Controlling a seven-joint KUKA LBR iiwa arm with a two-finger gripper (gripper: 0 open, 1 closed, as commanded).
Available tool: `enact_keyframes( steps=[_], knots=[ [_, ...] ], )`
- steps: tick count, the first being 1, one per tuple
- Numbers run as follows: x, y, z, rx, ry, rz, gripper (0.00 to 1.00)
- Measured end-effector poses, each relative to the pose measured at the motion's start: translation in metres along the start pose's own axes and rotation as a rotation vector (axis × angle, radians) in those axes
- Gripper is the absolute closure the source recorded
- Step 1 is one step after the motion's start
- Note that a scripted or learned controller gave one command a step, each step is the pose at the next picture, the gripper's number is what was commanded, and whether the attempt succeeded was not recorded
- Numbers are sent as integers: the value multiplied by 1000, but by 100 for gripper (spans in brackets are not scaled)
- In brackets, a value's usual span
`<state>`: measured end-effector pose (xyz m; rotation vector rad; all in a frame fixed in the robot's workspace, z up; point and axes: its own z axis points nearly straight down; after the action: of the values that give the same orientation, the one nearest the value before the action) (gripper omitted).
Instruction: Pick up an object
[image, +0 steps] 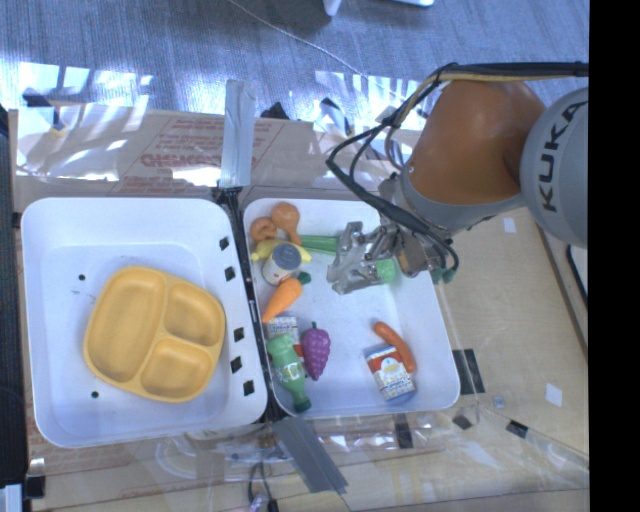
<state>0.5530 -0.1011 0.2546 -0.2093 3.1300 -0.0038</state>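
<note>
Camera view. Two shallow white bins sit side by side on the bench. The left bin (45, 330) holds a yellow divided plate (153, 333) lying flat near its middle. The right bin (440, 345) holds the loose toy food from which one piece is to be picked. Along its left wall, from top to bottom, lie an orange round fruit (286, 215), a small round jar (282, 260), a carrot (282, 298), a small can (281, 327) and a green bottle (290, 372). A bunch of purple grapes (316, 349) lies just beside the bottle. Toward the lower right lie a hot dog (394, 343) and, just below it, a small labelled can (391, 375).

The arm (470, 140) reaches in from the right, and its gripper (350, 268) is low over the upper middle of the right bin. A green object (320, 242) extends to the left from behind the metal fingers (347, 262), and another patch of green shows at their right; whether these are one piece cannot be told. Whether the fingers are spread, closed, or clamped on the green object cannot be told, since the wrist and cables hide the gap.

Progress, as a judgement: the gripper is placed at a candidate object, but no piece is seen lifted clear of the bin. A confirmed grip and the lift are left to do.
</note>
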Motion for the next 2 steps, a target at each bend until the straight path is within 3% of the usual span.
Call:
enact_keyframes(
  steps=[1,2],
  knots=[
    [40,14,100,-3,9,221,100],
    [39,13,98,-3,5,220,0]
  ],
)
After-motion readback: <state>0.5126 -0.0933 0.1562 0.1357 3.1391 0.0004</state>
